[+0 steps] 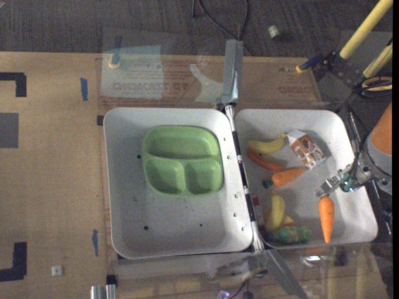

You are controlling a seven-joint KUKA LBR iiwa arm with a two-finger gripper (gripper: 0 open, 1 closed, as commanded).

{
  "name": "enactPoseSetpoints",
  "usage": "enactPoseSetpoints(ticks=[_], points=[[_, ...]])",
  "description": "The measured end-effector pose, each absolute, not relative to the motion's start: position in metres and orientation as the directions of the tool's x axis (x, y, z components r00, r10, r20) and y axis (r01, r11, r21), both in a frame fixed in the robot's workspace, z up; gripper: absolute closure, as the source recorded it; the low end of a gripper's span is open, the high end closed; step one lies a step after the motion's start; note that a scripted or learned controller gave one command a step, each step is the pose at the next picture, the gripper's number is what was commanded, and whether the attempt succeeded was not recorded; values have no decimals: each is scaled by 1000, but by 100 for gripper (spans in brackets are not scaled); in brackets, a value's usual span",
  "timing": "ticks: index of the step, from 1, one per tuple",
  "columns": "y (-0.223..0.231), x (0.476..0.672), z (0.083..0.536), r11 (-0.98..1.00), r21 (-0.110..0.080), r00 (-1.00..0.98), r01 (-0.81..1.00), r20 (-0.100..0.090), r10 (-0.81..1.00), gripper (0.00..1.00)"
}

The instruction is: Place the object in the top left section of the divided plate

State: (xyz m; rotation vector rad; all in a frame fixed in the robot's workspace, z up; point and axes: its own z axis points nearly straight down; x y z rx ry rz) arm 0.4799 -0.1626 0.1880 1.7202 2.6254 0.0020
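The green divided plate (147,161) lies in the left bin (124,217); it has one long section at the back and two smaller ones in front, all bare. My gripper (336,184) hangs over the right side of the right bin (361,226). It sits just above the leafy end of an orange carrot (325,218) that lies lengthwise near the bin's right wall. Nothing is visibly held in it.
The right bin also holds a yellow banana (268,145), a red-orange pepper (265,162), a second carrot (287,176), a small carton (308,149), another banana (276,209) and a green item (290,234). A metal divider (240,167) separates the bins.
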Motion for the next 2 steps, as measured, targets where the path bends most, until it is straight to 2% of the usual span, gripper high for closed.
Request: enactPoseSetpoints(ticks=[1, 2], points=[[-100, 481, 245, 558, 2, -558, 830, -2, 830, 100], [-50, 535, 228, 446, 2, -446, 895, -2, 895, 100]])
